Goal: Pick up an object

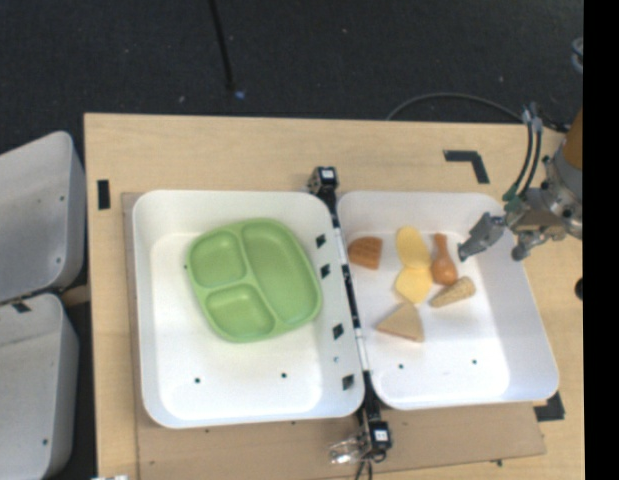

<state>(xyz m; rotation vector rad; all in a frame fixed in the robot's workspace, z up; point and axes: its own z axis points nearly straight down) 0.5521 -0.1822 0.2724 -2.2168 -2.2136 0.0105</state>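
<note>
Tray (254, 280) in left bin (149, 368), food pieces (413, 284) right.

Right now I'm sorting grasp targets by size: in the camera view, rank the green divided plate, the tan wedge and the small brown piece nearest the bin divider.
1. green divided plate, by far the largest.
2. tan wedge.
3. brown piece, only slightly smaller than the wedge, so that order is unsure.

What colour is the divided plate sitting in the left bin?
Light green; the divided plate shows plainly in the camera view.
</note>
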